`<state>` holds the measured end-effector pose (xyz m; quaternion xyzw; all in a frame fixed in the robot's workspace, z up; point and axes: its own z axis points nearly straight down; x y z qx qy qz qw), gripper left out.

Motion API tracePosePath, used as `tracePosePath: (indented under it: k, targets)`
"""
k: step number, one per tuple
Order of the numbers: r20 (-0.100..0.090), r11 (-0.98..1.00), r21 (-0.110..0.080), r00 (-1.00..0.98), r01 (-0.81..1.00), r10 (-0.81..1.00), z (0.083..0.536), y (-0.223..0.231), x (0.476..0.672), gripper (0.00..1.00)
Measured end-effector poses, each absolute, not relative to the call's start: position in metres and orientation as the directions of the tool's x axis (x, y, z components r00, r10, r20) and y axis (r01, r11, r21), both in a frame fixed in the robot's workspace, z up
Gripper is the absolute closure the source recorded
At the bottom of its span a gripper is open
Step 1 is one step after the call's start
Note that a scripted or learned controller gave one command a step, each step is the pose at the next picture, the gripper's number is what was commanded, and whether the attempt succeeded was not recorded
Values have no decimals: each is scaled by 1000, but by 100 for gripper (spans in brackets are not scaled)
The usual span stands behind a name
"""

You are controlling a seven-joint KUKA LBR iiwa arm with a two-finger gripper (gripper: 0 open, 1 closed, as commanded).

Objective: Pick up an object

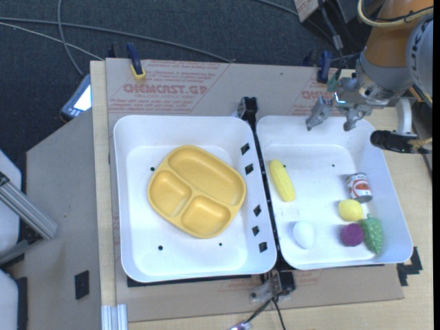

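My gripper hangs over the far rim of the right bin, fingers open and spread, with nothing between them. In that bin lie a yellow corn cob near the left wall, a white egg at the front, a small red and white can, a yellow lemon, a purple fruit and a green bunch of grapes along the right side. All of them lie well in front of the gripper.
The left bin holds a yellow divided plate. A black divider with clips runs between the bins. Blue clamps pin the cardboard at the back. Cables cross the dark floor behind.
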<state>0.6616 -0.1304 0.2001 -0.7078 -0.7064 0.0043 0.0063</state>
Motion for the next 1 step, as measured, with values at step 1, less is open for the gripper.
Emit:
tracePosePath:
  k: [1]
  targets:
    - [1, 0, 0, 0, 1000, 1000, 209, -130, 665, 0]
